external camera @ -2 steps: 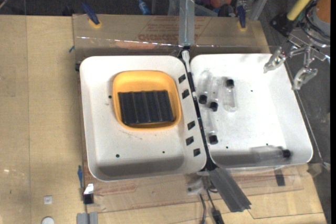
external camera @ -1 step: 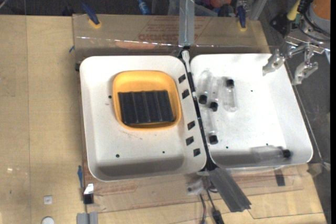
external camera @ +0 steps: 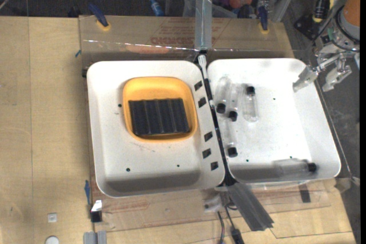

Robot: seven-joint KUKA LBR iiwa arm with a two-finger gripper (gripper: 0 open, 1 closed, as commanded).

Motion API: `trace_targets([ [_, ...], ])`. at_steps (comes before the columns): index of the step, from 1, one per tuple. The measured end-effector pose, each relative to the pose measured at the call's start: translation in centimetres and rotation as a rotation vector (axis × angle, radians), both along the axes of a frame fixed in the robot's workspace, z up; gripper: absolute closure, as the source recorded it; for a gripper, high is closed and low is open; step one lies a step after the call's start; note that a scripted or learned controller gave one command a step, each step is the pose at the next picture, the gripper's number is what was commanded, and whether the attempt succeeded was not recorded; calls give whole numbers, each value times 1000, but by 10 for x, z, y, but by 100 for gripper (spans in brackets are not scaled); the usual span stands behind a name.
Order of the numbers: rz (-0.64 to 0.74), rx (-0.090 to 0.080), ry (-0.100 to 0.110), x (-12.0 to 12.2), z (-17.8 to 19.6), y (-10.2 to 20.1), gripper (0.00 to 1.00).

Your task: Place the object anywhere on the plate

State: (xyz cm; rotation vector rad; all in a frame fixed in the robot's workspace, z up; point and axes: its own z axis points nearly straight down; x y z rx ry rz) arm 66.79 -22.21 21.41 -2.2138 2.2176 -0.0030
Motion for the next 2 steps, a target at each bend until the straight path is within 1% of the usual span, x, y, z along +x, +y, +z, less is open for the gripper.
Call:
trace_targets([
  [1, 370, -1, 0, 0, -3, 1, 0],
  [2, 875, -6, -1, 1, 2, 12, 0],
])
